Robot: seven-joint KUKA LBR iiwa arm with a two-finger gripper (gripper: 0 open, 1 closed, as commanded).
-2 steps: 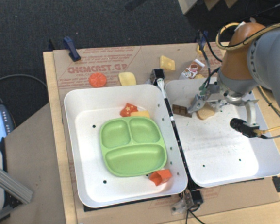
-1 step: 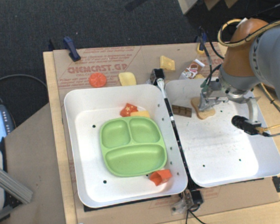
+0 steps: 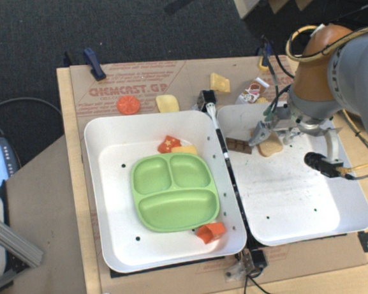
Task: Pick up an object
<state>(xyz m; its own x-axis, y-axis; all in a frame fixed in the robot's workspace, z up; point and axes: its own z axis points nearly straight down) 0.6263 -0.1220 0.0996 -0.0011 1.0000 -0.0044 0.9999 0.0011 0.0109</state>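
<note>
My gripper hangs low over the far left part of the right bin, on the grey arm that reaches in from the right. A tan, bread-like piece lies right under and beside it; whether they touch is unclear. A brown block lies just to the left, near the bin's left wall. In the left bin sits a green divided plate, with a red piece and a pale yellow piece behind it and an orange-red piece at its front right corner.
On the cardboard behind the bins lie an orange disc, a yellow piece, a yellow block and a red-and-white packet. A blue clamp grips the board's far left edge. A black divider runs between the bins.
</note>
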